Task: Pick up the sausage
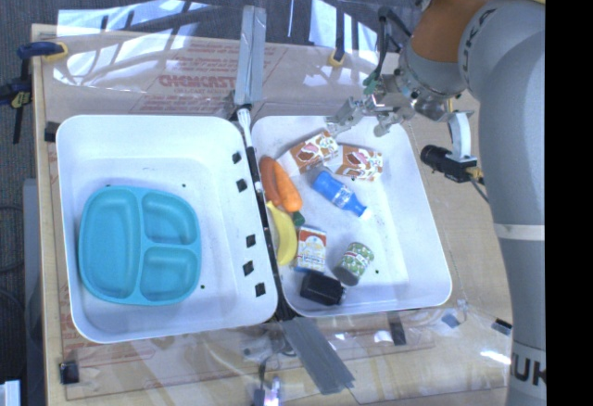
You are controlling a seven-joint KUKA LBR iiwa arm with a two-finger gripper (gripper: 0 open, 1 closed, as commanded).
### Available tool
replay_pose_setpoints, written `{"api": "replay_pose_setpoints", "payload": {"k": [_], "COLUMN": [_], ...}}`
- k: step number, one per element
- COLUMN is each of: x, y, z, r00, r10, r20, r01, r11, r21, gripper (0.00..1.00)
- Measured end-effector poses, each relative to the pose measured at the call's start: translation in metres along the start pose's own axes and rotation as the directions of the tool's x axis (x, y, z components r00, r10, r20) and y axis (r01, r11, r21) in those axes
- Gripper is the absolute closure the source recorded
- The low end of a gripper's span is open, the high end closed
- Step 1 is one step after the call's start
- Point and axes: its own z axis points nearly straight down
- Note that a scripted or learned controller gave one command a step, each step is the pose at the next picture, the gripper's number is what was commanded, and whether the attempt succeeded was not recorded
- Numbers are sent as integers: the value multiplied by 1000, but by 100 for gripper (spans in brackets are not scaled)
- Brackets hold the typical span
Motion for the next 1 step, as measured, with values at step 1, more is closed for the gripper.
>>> {"api": "replay_pose_setpoints", "payload": {"k": [1], "x": [0], "y": [0], "z": [0], "r00": [1000], "r10": [0], "r20": [0], "r01": [0], "r11": [1000], "r21": [0], "gripper": [0]}}
